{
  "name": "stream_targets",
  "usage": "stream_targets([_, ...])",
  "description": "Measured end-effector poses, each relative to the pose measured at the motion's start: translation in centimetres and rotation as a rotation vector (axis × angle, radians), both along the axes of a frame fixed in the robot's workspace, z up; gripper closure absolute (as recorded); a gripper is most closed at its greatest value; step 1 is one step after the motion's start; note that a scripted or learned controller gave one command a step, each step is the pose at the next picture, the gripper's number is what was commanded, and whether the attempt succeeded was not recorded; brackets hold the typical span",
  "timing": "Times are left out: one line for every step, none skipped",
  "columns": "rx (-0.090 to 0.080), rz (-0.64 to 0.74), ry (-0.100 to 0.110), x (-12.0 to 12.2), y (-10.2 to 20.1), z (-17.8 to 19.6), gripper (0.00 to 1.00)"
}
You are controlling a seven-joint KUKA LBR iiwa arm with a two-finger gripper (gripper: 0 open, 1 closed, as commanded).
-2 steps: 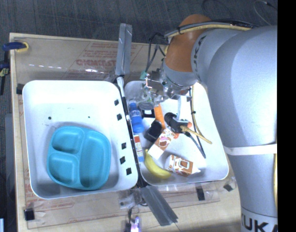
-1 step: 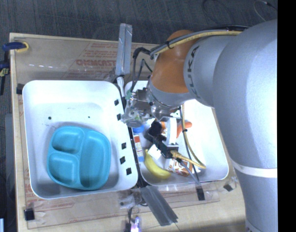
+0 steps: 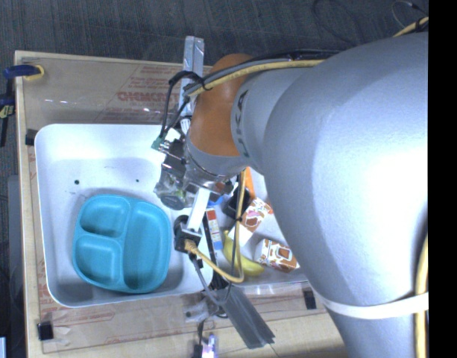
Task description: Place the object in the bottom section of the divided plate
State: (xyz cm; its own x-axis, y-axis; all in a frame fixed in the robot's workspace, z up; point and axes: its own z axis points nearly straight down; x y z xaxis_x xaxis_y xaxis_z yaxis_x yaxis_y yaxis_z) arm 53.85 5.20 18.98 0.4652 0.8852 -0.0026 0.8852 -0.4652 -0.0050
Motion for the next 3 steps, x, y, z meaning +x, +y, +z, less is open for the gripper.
stream_targets([0.001, 0.045, 0.0, -3.2, 3.0, 1.9, 1.0])
stream_targets([0.001, 0.106, 0.0, -3.2, 1.3, 0.0, 1.0])
stream_targets([0.0, 0.106, -0.001, -3.2, 1.2, 0.0, 0.0])
